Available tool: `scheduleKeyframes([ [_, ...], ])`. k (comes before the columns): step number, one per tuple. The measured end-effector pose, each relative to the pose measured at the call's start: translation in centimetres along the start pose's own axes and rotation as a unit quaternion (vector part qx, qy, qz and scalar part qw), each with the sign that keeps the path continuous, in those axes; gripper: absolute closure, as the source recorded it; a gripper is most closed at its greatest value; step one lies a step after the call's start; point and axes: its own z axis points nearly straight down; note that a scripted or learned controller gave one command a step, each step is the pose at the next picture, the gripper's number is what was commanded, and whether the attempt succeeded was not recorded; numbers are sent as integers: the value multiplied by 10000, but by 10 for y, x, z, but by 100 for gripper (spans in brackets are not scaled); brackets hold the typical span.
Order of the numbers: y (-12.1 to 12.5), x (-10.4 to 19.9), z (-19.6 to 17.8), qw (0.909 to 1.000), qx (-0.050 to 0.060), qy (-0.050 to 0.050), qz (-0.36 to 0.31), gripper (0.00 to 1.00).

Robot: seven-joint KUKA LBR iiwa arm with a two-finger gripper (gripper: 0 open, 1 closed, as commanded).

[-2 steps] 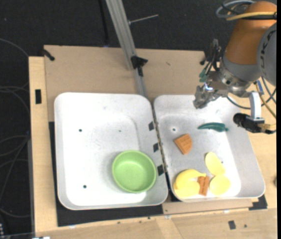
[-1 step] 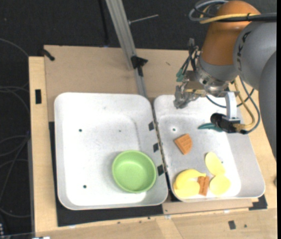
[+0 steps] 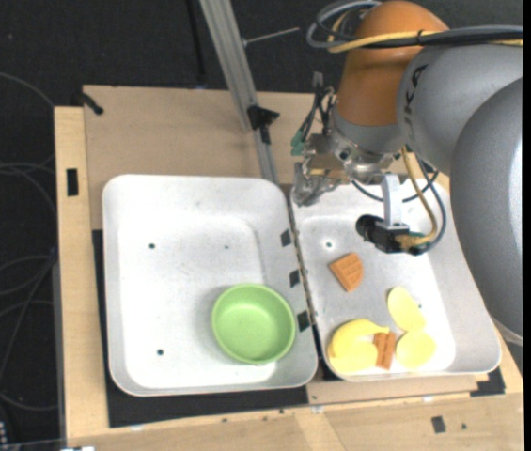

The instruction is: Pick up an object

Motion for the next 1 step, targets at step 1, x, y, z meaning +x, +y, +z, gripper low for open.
scheduleKeyframes([
  [1,8,48,5,10000,-11,-1,1,100],
])
